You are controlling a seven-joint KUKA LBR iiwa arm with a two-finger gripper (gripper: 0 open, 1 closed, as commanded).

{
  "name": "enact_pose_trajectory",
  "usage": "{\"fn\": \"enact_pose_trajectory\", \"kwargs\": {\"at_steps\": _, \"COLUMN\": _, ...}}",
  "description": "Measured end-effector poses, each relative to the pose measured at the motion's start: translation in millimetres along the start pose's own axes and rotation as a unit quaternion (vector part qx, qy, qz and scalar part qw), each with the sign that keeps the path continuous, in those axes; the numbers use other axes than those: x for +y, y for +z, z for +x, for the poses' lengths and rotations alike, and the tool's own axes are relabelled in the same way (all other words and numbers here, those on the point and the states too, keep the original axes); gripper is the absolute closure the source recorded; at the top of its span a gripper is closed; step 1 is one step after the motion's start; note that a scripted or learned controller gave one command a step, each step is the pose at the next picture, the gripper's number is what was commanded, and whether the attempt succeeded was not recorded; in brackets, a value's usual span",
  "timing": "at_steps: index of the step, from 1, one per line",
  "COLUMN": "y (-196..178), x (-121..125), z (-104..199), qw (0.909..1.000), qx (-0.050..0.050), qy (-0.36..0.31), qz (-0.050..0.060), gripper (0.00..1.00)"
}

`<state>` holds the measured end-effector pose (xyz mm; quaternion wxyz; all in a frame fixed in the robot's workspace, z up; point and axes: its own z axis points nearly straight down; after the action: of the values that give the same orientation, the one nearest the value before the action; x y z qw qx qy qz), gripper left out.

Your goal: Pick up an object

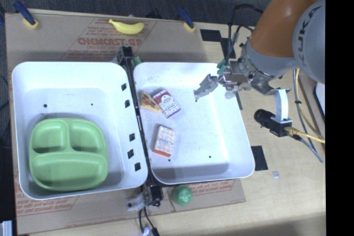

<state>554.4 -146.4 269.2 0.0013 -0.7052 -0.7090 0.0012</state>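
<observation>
The gripper (203, 88) hangs over the upper right part of the right bin (235, 141), and nothing lies between its fingers; whether they are parted or closed I cannot tell, since they read as one small grey shape at this slant. The likely targets sit to its left on the bin floor: a red-and-white packet (167, 103) touching a small yellow-brown wrapper (147, 100), and an orange-and-white carton (164, 141) lying apart, nearer the front. The main risk, as I judge it, is that all three lie flat, so the fingers could slide over a top face and come up bare. The packet and wrapper are close enough that closing on one may nudge the other, and both lie just beside the divider between the bins (135, 119), which crowds a descent. The left bin (22, 119) holds a green compartment tray (67, 153); a green ball (181, 194) and a banana (127, 25) rest outside the bins.
</observation>
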Motion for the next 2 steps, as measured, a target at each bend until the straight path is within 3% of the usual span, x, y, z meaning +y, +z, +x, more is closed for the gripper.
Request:
{"fn": "enact_pose_trajectory", "kwargs": {"at_steps": 1, "y": 92.0, "x": -32.8, "z": -65.5, "qw": 1.0000, "qx": 0.000, "qy": 0.000, "qz": 0.001, "gripper": 0.00}}
{"fn": "enact_pose_trajectory", "kwargs": {"at_steps": 2, "y": 177.9, "x": -77.9, "z": -61.3, "qw": 1.0000, "qx": 0.001, "qy": -0.001, "qz": 0.000, "gripper": 0.00}}
